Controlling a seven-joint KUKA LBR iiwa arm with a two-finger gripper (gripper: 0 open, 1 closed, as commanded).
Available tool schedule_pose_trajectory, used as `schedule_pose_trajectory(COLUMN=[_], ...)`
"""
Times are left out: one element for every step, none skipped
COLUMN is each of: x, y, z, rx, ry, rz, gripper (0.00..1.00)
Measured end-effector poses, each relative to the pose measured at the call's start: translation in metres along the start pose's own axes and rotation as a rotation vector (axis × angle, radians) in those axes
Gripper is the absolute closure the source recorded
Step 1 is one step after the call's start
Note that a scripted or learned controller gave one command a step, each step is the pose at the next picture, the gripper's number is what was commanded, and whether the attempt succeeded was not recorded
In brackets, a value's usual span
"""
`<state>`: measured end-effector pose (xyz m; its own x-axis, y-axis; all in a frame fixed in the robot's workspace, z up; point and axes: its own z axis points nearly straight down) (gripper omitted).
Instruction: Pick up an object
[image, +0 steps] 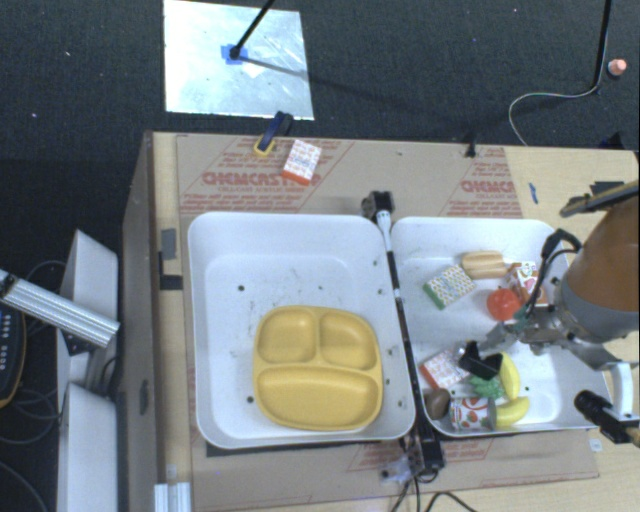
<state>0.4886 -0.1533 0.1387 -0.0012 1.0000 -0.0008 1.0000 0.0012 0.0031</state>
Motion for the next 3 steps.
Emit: schedule_pose_trajectory(x=[0.0, -0.005, -0.005], y=[0.079, 0.132, 0.133], z=[0.055, 0.054, 0.043], rx=[0.003, -0.001, -0.002], ry=[0.001, 0.0, -0.001], rz=[-0.002, -0.004, -0.007], gripper=[0.0, 0.0, 1.0])
